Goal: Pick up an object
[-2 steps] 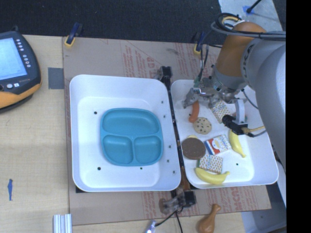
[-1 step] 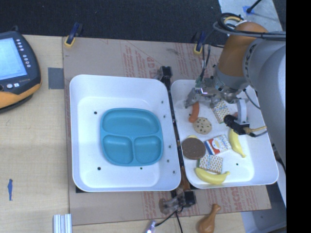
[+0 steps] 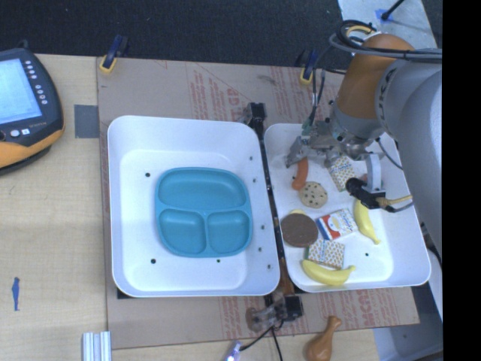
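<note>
Reaching in from the right, the grey arm (image 3: 398, 104) with its orange band brings the gripper (image 3: 319, 150) down over the far left part of the right bin (image 3: 383, 273). The gripper's state I cannot tell, because the wrist and its cables hide that part. Just below the gripper lies a small orange carrot-like piece (image 3: 301, 174), close to it, but whether they touch is not clear. Near this piece lies a speckled cookie (image 3: 313, 195), and a patterned cracker (image 3: 340, 173) lies to its right. Closer to the camera are a round brown cookie (image 3: 300, 230), a small white carton (image 3: 337, 224), a second cracker (image 3: 327, 253) and two bananas, one (image 3: 326, 274) at the near edge and one (image 3: 366, 222) at the right. The left bin (image 3: 128, 201) holds a blue divided plate (image 3: 203, 210). Both bins stand on brown cardboard (image 3: 188, 85) over a wooden bench (image 3: 45, 239); a pendant with screen (image 3: 22, 104) lies at the left.
</note>
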